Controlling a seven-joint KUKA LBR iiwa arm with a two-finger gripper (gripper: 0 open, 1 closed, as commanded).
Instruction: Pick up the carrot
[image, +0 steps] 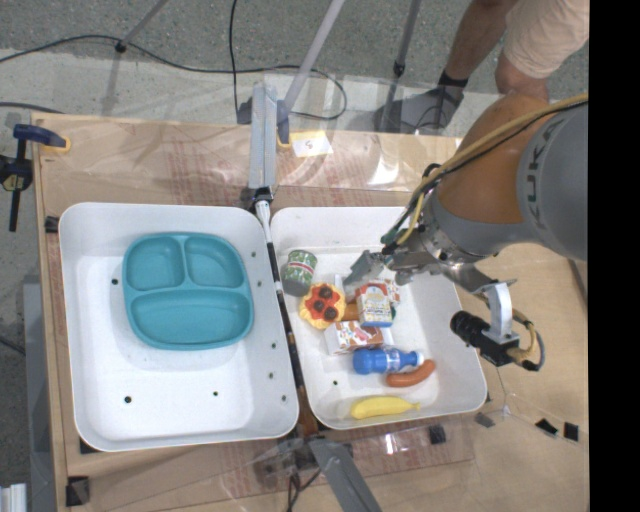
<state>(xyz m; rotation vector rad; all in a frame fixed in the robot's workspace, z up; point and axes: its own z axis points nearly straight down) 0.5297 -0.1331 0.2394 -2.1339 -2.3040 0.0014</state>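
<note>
A slim orange-red piece that looks like the carrot (412, 374) lies near the front of the right bin (455, 395), just right of a blue bottle (384, 361). My gripper (377, 266) hangs over the middle of that bin, above a small red-and-white carton (377, 304). It is well behind the carrot and apart from it. The bulk of the grey arm hides the bin's far right corner. I see nothing held in the gripper.
The right bin also holds a green can (299, 270), a pizza-slice toy (322, 305), a flat packet (354, 337) and a banana (383, 407) at the front wall. In the left bin (95, 400) sits a teal divided plate (187, 290).
</note>
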